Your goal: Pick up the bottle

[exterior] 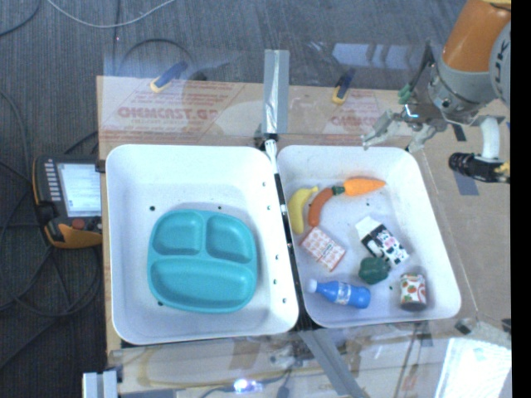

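Blue bottle (341, 293) is lying on its side near the front of the right bin (440, 247), not picked yet. Claw (397, 128) is hanging open over the far rim, holding nothing.

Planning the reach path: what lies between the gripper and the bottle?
In the camera view, the carrot, bare bin floor and the black-and-white carton lie between the gripper and the bottle.

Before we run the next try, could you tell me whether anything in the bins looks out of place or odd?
Nothing stands out. The blue bottle lies on its side in the right bin, apart from its neighbours.
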`<state>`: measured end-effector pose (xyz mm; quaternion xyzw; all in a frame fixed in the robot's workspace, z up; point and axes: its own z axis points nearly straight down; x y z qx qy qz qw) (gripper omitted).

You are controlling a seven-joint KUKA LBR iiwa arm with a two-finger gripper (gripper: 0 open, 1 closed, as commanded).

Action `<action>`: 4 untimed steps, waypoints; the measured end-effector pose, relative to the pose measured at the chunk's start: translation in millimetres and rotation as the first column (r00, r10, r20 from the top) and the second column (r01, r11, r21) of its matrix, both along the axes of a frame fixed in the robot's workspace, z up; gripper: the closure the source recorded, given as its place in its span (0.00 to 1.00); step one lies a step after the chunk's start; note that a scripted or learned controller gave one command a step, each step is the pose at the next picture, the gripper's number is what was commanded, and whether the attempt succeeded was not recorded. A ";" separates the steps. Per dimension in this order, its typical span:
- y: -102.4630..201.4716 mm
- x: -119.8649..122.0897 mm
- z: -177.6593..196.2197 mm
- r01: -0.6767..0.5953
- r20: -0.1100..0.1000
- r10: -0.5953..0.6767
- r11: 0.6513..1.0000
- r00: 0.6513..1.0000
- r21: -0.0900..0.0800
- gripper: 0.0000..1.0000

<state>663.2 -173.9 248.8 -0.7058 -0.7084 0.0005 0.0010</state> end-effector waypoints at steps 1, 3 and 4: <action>-10.9 -52.0 -102.0 0.069 -0.002 -0.069 0.998 0.998 -0.003 0.00; -0.6 -164.5 -136.8 -0.333 0.045 0.334 0.942 0.941 -0.039 0.00; 18.5 -162.1 -138.7 -0.549 0.040 0.552 0.833 0.833 -0.069 0.00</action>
